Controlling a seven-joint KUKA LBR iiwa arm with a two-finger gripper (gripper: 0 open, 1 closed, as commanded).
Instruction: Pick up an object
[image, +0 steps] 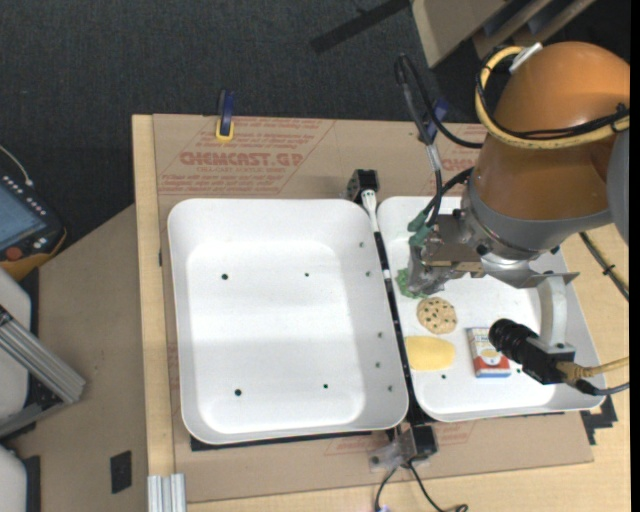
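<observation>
Grey and orange arm reaches in from 3 o'clock, gripper (422, 270) low over the right bin (460, 392); whether it is open or closed cannot be told. A cookie (437, 315) lies just at its 6 o'clock, a yellow piece (430, 353) further that way, and a small red-and-white box (489, 356) at the cookie's 4 o'clock

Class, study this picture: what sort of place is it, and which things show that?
Probably a robotics lab's grasping test bench: an arm reaches over the right bin, which holds a cookie, beside the left bin.
</observation>
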